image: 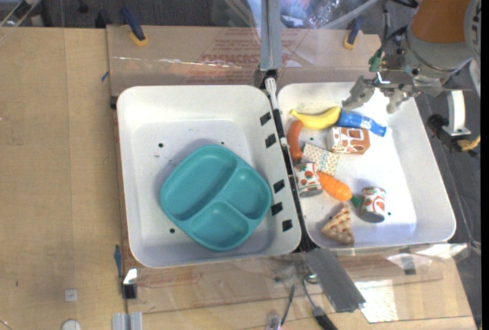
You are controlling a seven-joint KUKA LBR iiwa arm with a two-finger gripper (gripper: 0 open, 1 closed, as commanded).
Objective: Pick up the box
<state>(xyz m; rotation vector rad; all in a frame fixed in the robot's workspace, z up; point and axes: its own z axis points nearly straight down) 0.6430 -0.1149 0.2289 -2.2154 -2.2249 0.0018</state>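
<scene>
The gripper [378, 97] hangs at the upper right of the frame, over the far edge of the right bin [428, 191], its two fingers spread apart with nothing between them. The box [348, 140] lies below and left of it, just beside the banana [315, 118] and blue packet [362, 121]. The left bin [137, 168] holds a teal divided plate [215, 197].

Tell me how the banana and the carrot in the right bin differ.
The banana is yellow and curved; the carrot is orange, straight and tapered. The banana lies at the far end of the right bin, near the gripper; the carrot lies mid-bin. The banana looks longer than the carrot. Both are toy foods lying flat on the bin floor.
</scene>
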